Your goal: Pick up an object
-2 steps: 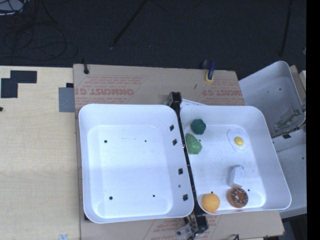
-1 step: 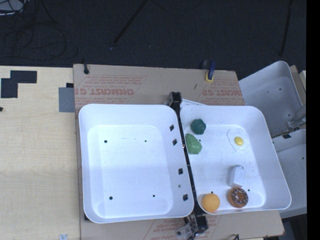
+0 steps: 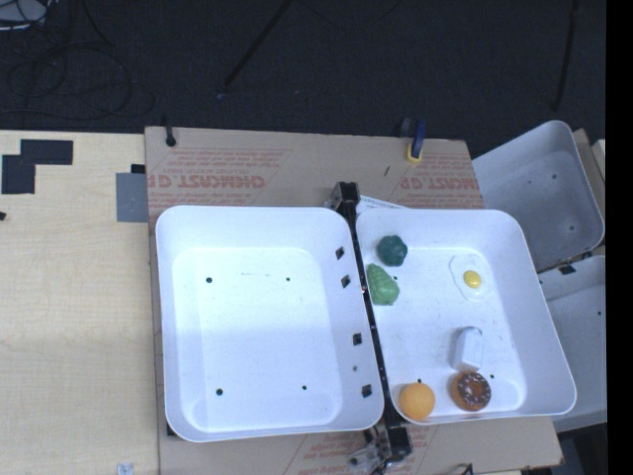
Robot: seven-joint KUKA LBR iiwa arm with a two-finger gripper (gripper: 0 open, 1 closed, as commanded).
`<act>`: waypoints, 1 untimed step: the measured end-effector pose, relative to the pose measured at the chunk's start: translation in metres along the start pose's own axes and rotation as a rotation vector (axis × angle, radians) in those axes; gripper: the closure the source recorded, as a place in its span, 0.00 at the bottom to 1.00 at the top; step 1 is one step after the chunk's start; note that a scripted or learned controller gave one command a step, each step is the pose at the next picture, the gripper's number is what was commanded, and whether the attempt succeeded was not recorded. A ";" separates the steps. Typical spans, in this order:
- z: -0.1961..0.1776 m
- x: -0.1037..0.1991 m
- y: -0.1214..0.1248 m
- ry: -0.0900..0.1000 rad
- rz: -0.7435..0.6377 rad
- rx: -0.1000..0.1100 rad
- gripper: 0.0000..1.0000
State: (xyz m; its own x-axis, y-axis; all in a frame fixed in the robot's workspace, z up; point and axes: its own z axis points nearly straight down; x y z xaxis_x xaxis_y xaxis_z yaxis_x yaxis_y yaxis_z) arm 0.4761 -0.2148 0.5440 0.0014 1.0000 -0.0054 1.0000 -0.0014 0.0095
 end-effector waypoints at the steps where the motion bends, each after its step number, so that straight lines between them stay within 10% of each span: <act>1: 0.332 0.029 0.057 0.012 -0.003 0.027 0.00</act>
State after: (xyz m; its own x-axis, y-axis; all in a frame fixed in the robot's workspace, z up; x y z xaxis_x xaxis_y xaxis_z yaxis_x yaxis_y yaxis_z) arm 0.5365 -0.1880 0.2124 -0.0011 1.0000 0.0064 0.9999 0.0012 -0.0171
